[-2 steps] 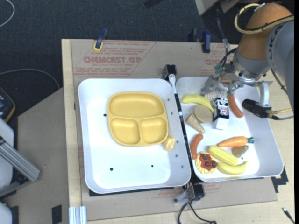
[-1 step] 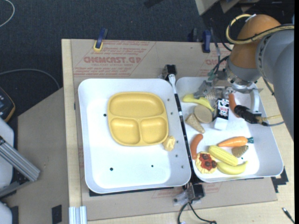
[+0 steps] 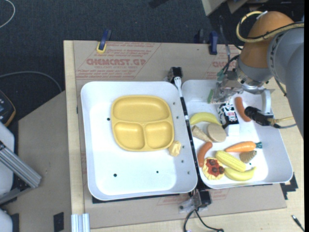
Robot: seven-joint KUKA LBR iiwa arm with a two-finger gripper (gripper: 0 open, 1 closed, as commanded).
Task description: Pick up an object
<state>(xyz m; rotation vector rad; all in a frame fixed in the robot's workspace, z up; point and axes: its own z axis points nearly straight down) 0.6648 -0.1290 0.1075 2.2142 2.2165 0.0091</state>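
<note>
Gripper (image 3: 223,94) low over far part of right bin (image 3: 280,149), beside black-white item (image 3: 228,112). Jaws state: cannot tell. Banana (image 3: 204,118), carrot (image 3: 240,147) lie nearer.

A brown board (image 3: 145,57) printed with red lettering lies on a dark floor and bears two shallow white bins side by side. The left bin (image 3: 96,144) contains a yellow tray (image 3: 142,122) with three compartments, one long and two smaller. A yellow clamp (image 3: 102,43) and a blue clamp (image 3: 212,41) grip the board's far edge. A thin white cable (image 3: 29,74) curves across the floor at left
</note>
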